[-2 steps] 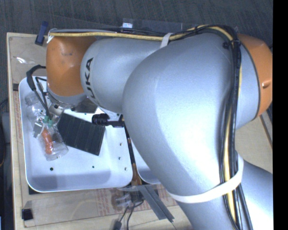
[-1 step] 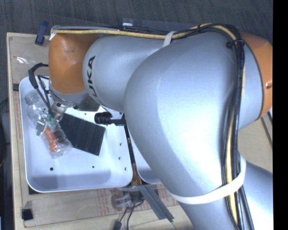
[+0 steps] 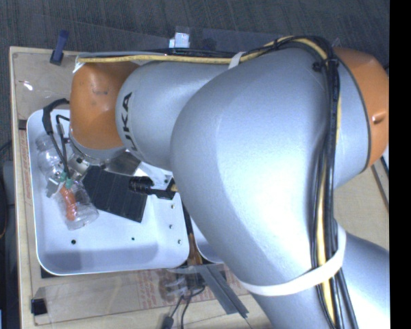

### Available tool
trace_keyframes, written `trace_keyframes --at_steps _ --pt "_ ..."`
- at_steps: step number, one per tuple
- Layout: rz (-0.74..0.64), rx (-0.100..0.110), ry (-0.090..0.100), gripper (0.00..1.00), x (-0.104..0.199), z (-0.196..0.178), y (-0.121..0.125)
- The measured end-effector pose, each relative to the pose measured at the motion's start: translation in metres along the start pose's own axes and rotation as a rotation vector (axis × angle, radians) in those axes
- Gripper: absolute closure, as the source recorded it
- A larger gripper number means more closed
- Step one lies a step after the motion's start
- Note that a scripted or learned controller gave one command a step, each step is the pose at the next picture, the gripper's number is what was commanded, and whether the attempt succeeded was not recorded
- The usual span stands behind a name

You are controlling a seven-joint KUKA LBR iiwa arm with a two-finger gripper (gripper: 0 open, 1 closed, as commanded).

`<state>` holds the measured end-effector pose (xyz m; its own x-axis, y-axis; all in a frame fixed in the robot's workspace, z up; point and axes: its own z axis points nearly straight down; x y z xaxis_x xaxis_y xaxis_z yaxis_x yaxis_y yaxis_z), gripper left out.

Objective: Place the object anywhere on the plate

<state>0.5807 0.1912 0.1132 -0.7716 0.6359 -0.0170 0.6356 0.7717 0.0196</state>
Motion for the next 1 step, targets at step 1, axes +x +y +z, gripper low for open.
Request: trace_keyframes --at_steps 1 --pt "-0.006 0.021 0.017 1.00 -0.0454 -0.0791 -0.0906"
